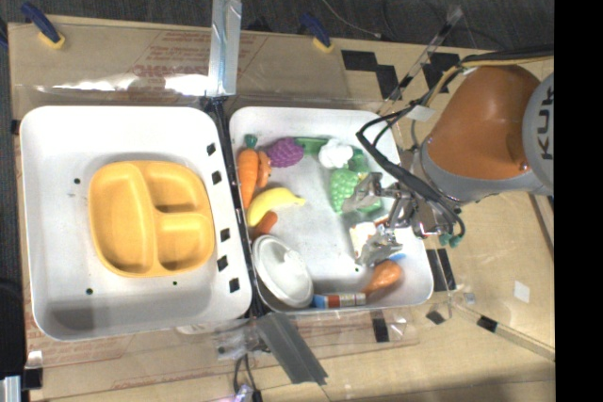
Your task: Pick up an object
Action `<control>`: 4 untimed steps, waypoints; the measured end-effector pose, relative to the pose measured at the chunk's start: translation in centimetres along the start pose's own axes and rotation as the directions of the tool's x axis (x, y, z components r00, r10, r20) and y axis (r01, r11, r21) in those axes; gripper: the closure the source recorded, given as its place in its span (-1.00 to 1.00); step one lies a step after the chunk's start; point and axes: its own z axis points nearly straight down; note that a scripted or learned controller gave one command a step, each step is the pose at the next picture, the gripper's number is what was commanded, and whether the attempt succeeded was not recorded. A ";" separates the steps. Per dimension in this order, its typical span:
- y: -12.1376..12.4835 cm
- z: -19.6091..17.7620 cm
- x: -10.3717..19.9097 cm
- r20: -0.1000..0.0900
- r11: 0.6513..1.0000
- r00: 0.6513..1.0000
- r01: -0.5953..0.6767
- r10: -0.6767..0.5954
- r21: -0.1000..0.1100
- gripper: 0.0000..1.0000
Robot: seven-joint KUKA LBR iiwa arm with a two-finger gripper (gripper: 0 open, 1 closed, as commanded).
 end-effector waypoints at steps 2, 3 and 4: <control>-2.8 9.9 -6.5 0.007 0.999 0.999 -0.034 0.034 0.002 -1.00; -2.7 10.0 -9.2 0.006 0.968 0.968 -0.250 0.250 -0.002 -1.00; -2.6 10.1 -9.1 0.002 0.954 0.954 -0.301 0.301 -0.003 -1.00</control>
